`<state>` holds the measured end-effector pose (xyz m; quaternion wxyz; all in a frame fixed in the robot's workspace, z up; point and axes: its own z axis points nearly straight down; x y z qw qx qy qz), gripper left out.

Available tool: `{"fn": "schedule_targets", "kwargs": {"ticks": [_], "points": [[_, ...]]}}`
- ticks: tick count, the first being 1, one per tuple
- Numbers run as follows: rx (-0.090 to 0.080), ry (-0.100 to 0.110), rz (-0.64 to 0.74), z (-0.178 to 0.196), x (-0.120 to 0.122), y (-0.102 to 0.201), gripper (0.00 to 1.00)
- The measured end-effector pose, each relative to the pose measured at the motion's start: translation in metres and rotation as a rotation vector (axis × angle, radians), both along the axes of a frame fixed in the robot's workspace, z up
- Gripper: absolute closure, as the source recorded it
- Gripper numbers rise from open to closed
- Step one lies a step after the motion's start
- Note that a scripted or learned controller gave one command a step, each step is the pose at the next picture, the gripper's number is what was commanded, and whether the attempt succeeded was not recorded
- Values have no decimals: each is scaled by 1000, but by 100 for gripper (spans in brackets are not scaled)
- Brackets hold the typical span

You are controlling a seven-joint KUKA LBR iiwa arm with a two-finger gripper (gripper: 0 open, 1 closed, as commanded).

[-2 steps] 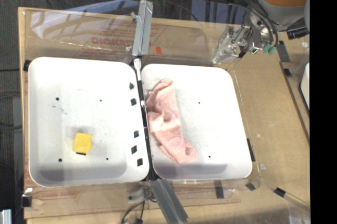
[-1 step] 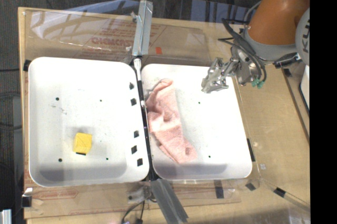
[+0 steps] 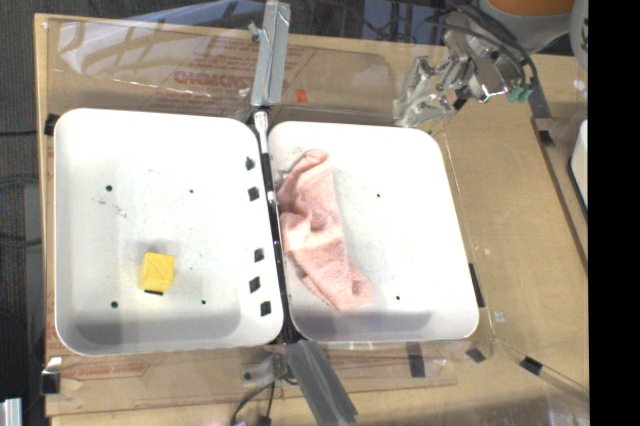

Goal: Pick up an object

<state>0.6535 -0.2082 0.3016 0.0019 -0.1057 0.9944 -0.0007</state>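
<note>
The gripper (image 3: pixel 425 99) hung above the far edge of the right bin (image 3: pixel 440 214), near its far right corner; whether it was released or clenched could not be told. A soft, crumpled pink cloth (image 3: pixel 318 232) lay well apart from it, along that bin's left side. A small yellow block (image 3: pixel 158 272), squarish and sponge-like, sat in the left bin (image 3: pixel 90 214), toward its near side. Both bins were smooth, shallow and white with rounded corners.
</note>
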Motion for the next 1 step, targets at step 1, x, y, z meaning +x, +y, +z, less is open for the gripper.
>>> {"fn": "schedule_targets", "kwargs": {"ticks": [1], "points": [[2,4,338,-18,5,0,100]]}}
